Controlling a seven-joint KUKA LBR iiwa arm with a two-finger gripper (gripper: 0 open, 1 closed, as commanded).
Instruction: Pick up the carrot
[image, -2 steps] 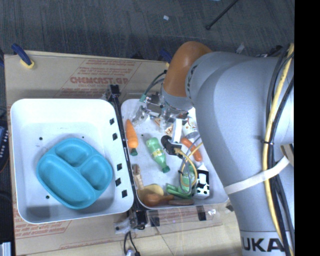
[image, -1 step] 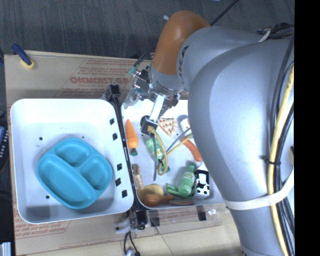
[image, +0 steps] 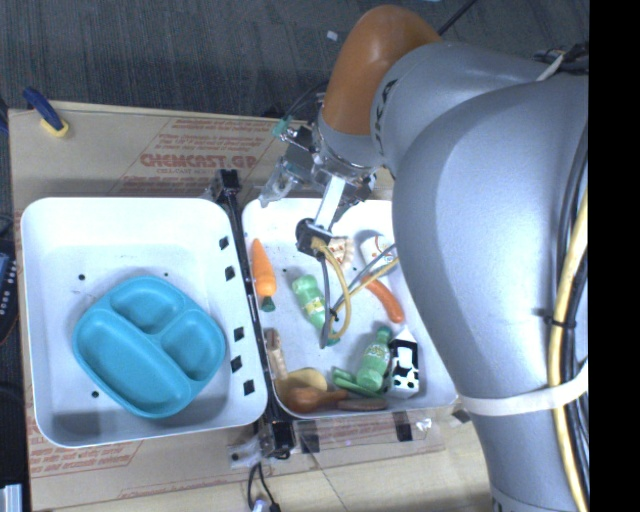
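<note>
Camera view: the gripper (image: 300, 175) hangs over the far left corner of the right bin (image: 272, 212); I cannot tell whether its jaws are open or shut, and nothing shows between them. The carrot (image: 262, 268) lies in that bin along the left wall, nearer than the gripper and slightly left, its long axis running far to near with the green end near. Around it lie green bottles (image: 310, 298) and an orange piece (image: 386, 299). The left bin (image: 40, 300) holds a blue tray (image: 150, 345).
</note>
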